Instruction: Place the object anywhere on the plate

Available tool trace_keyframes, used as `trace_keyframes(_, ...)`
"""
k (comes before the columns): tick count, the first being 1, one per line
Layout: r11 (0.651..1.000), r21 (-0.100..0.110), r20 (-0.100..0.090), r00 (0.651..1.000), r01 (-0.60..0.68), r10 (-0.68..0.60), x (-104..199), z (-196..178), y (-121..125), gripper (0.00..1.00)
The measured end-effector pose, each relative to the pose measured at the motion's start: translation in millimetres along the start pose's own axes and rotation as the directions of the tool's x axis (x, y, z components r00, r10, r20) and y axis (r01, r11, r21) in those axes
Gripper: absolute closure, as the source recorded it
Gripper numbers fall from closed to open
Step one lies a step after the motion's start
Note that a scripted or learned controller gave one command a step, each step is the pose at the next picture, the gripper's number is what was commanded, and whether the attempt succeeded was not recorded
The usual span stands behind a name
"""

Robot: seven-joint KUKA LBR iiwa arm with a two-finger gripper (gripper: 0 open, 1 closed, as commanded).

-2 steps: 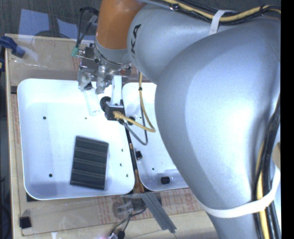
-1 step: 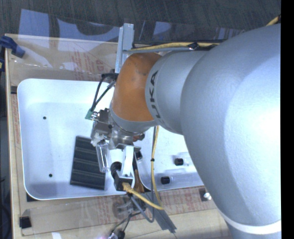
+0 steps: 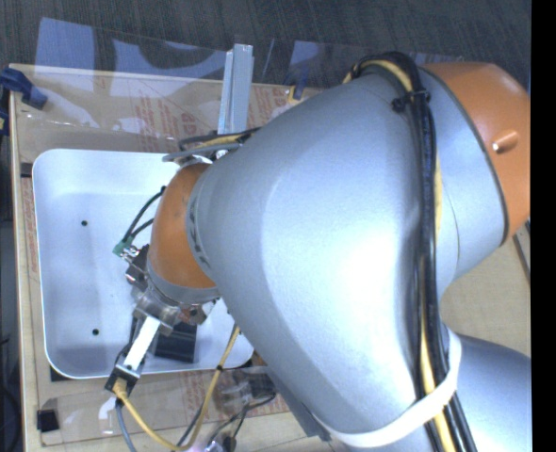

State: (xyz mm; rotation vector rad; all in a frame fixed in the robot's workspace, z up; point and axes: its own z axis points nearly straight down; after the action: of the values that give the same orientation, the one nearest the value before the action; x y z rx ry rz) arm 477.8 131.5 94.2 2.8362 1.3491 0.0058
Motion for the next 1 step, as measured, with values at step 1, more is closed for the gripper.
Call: trace_keyframes(1, 1.000, 0.008, 0.006, 1.000, -0.013, 0.013, 108.2, 4.2, -7.6, 1.00)
